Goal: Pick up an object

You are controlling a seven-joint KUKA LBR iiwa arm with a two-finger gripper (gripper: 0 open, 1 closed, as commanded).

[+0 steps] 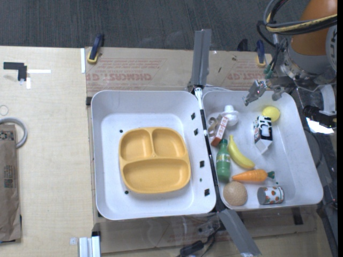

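My gripper [264, 92] hangs over the far edge of the right bin [300, 143], open, with nothing between its fingers. Just below it in the bin lie a yellow lemon [271, 113] and a black-and-white carton [262, 130]. Further left are a small white item [230, 113] and a brown-and-red bottle [219, 130]. A banana [239, 153], a green bottle [223, 163], a carrot [251, 176], a brown round ball [235, 193] and a small can [270, 195] fill the near half.
The left bin [107, 143] holds a yellow divided plate [154, 159]. A grey divider post [201, 58] stands at the far end between the bins. Cables and the arm's body crowd the right side. A brown bag [9, 181] lies at far left.
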